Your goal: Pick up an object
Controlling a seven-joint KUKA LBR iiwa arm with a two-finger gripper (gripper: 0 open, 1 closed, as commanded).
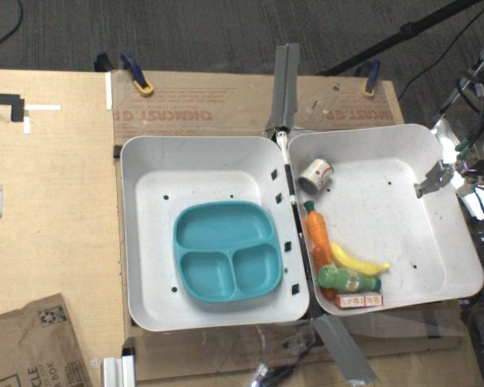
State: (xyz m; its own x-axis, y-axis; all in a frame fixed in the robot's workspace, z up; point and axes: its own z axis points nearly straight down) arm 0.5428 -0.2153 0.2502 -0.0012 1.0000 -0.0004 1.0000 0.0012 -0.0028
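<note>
1. Nearest, along the right bin's (403,147) front-left edge: a red box (360,301), green bottle (348,280), banana (358,260) and carrot (318,237).
2. Farther back, a small can (315,174).
3. My claw (432,181) hangs over the bin's right side; whether it's open, I can't tell.

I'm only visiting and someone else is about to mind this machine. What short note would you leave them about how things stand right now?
Gripper: at the right bin's right edge, nothing seen in it; fingers too small to judge.
Things: can, carrot, banana, green bottle and small red box, all along the right bin's left side. Teal divided plate lies in the left bin.
Done: nothing picked up yet.
Left: reach in, grasp one object and lift it.
</note>
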